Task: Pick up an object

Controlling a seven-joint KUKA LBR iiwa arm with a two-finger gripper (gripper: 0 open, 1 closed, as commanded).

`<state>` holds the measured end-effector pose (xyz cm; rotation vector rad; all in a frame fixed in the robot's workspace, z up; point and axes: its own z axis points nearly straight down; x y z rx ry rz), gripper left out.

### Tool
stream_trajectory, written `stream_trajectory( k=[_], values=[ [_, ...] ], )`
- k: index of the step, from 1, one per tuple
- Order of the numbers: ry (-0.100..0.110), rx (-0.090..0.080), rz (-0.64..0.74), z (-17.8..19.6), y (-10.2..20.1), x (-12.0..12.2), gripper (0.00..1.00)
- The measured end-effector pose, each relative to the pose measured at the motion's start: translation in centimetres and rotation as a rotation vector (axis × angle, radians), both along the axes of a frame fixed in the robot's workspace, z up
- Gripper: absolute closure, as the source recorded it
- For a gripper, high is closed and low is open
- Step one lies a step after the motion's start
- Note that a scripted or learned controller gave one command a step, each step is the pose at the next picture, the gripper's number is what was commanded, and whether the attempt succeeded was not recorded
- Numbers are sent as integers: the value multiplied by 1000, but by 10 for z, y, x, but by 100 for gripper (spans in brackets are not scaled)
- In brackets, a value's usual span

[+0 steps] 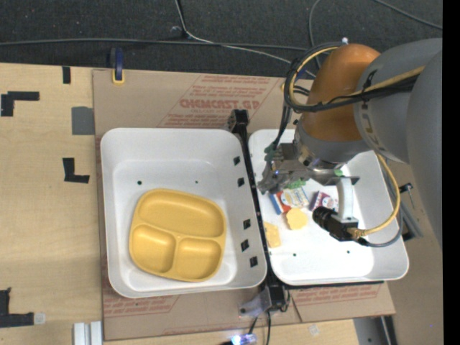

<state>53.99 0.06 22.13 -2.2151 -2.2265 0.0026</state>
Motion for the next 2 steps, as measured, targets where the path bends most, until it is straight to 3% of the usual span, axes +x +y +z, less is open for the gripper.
stream_trajectory(
  k=[2],
  values=[
    [0, 2, 3, 3, 99, 14, 100]
  ],
)
